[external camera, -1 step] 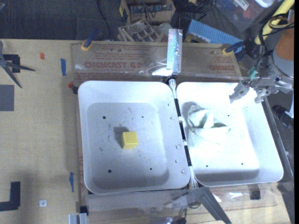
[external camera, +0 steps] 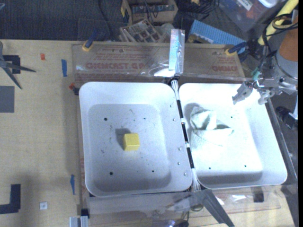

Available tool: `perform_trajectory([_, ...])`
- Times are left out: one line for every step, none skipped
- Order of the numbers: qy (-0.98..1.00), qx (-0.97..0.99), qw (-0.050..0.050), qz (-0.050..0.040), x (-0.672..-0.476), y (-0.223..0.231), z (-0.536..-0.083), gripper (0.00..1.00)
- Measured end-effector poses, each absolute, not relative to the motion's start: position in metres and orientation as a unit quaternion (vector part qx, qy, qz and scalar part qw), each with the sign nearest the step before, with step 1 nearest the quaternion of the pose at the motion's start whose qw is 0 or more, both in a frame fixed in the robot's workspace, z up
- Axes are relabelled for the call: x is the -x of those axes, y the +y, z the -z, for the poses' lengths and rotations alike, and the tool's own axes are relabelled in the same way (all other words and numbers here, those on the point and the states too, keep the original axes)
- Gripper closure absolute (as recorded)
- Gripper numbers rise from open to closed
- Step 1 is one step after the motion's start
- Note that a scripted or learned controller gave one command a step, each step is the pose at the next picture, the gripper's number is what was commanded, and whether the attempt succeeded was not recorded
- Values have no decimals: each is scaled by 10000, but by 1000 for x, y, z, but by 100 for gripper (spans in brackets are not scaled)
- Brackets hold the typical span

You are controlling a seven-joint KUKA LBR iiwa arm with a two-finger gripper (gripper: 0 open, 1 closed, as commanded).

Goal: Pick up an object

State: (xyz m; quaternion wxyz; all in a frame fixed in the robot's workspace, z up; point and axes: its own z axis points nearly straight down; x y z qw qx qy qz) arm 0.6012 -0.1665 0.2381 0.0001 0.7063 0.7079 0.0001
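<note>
Two white bins sit side by side. The left bin (external camera: 94,98) holds one yellow block (external camera: 131,142), well left of the gripper (external camera: 252,91). The right bin (external camera: 270,169) holds one crumpled pale cloth (external camera: 208,124), just below-left of the gripper, whose fingers look spread and grip nothing.

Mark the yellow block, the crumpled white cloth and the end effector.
yellow block (external camera: 131,142): camera view, top face.
crumpled white cloth (external camera: 208,125): camera view, middle folds.
end effector (external camera: 251,92): camera view, between its fingertips.
</note>
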Motion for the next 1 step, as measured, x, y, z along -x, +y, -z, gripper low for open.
perform_trajectory([7079,-7063,1,0,-601,-166,-238,0])
